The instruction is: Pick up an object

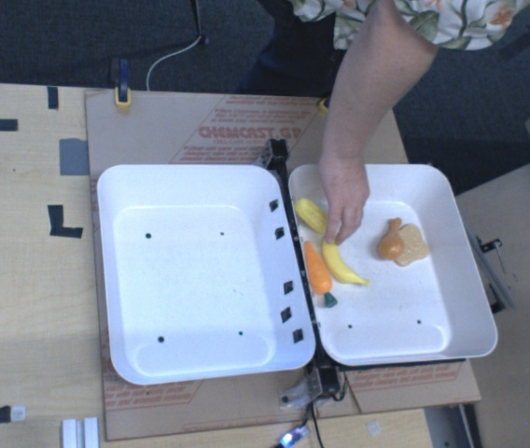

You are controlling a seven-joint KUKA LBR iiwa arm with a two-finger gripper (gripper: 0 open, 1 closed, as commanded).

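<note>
Here, in the camera view, we list the right shallow white plastic bin:
- One small orange plastic toy carrot with a green tip, beside the centre divider. We judge it light, stiff and slick; grip across its middle.
- One curved yellow plastic toy banana, touching the carrot.
- One yellow rounded piece.
- One tan and orange lumpy toy, well apart.
- A person's bare hand reaching over the banana.

Left shallow white plastic bin: smooth, glossy. Claw state: we cannot tell.
</note>
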